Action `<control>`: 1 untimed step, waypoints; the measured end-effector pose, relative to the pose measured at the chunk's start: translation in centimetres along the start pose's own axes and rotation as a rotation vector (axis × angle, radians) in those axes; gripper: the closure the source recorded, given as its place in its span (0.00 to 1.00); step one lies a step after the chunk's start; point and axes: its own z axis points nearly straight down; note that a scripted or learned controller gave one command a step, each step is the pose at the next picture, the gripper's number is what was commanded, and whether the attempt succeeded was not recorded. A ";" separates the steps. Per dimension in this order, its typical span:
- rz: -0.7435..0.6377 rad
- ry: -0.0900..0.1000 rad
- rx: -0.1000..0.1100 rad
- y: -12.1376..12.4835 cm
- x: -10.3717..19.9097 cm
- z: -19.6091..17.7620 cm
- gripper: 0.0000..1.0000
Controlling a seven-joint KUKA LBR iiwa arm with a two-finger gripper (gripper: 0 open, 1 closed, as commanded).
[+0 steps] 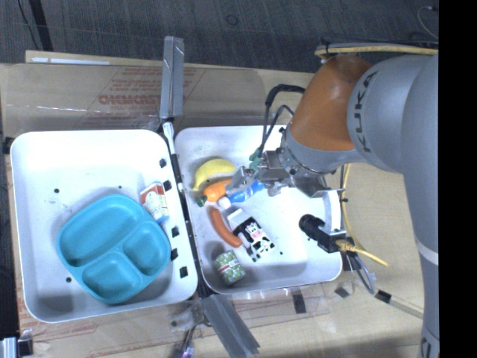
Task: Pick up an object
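Tabletop (pixel 89 95): covered with flattened brown cardboard bearing faint red print. Two shallow white bins rest directly on it, side by side, rims touching along the middle: left bin (pixel 45 170), right bin (pixel 298 263). A grey bar (pixel 172 77) stands at their junction.

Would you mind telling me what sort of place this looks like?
Probably a robotics lab's grasping test bench: a KUKA arm reaches over two white bins, one strewn with toy food such as a banana.
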 end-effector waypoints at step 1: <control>-0.089 -0.006 -0.030 5.4 -1.3 9.4 0.00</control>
